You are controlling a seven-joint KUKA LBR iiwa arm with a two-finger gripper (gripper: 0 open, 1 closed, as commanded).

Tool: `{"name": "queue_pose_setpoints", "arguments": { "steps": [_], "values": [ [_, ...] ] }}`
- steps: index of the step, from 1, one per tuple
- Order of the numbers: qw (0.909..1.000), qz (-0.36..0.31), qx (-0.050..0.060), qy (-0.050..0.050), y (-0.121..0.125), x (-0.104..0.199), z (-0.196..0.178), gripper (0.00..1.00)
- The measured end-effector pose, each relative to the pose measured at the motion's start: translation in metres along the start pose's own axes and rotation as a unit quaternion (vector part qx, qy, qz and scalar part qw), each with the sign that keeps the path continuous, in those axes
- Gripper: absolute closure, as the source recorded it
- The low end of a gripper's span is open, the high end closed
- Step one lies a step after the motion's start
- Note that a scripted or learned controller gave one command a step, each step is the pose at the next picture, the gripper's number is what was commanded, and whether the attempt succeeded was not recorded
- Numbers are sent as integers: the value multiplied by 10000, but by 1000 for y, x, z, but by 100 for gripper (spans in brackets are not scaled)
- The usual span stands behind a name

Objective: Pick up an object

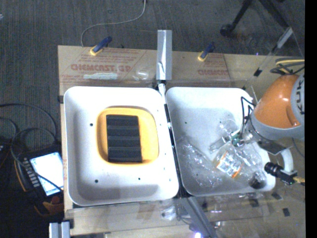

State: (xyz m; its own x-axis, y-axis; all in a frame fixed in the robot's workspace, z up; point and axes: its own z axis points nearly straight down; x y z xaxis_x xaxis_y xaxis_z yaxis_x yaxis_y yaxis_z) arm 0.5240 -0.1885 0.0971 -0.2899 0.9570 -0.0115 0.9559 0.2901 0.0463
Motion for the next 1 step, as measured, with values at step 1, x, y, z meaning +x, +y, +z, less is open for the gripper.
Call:
{"name": "queue_pose_setpoints", "arguments": {
  "steps": [1],
  "values": [
    [9981, 560, 238, 41, 28, -37, -35, 0]
  ]
}}
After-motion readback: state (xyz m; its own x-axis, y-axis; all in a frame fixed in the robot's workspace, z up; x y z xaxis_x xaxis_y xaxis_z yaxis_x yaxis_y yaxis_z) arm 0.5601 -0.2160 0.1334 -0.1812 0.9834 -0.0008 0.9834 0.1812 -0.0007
